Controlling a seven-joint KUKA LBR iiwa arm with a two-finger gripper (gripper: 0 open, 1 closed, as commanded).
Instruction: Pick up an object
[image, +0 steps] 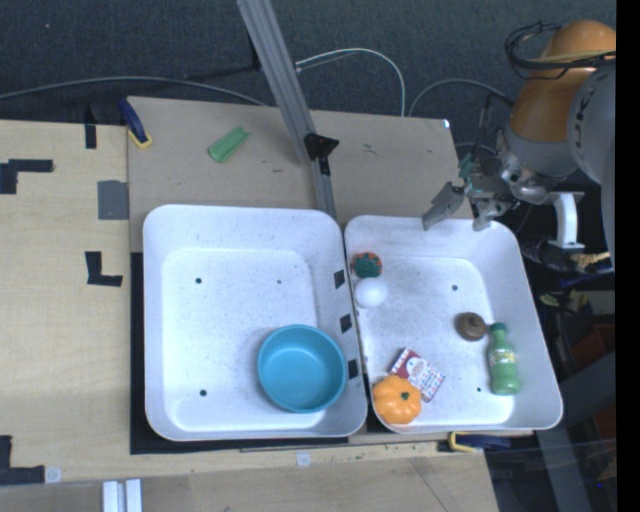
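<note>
My gripper hangs over the far rim of the right bin, open, with nothing between its fingers. Inside that bin lie a small red and green item and a white ball by the left wall. A brown round piece and a green bottle rest at the right. A red and white packet and an orange pumpkin sit near the front. All of them are well below the gripper in the view.
The left bin holds a blue bowl at its front right. A slanted metal pole meets the bench between the bins. A green block lies on the bench behind the left bin.
</note>
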